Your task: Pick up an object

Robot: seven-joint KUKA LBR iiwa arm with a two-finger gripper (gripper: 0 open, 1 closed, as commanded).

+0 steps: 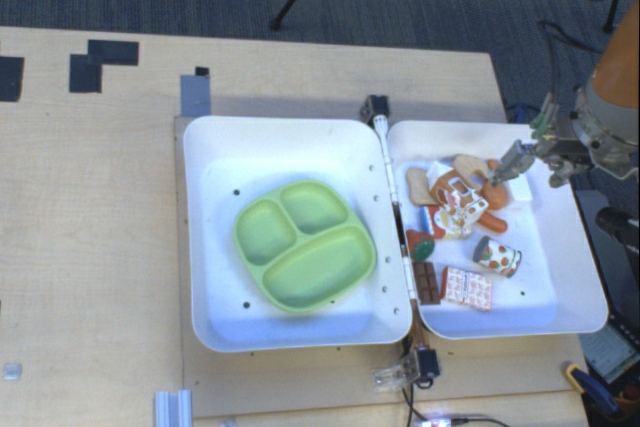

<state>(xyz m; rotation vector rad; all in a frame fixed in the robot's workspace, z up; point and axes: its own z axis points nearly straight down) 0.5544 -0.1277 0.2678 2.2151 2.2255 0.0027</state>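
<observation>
The two-finger gripper (pixel 497 173) dips into the right white bin (pixel 570 300) near its far edge, fingertips at a pile of small toy food pieces (pixel 462 198); how far they are parted, I cannot tell. A red-and-white printed packet (pixel 467 288), writing unreadable, lies near the front edge. The left white bin (pixel 215 315) holds a green three-compartment plastic plate (pixel 305 244).

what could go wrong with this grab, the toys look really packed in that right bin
1. The gripper is low at the upper edge of a tight heap of toy food in the right bin; its fingers may land on two pieces or nudge them aside.
2. The small can lies on its side and could roll if bumped.
3. Pieces near the divider leave little finger room.
</observation>
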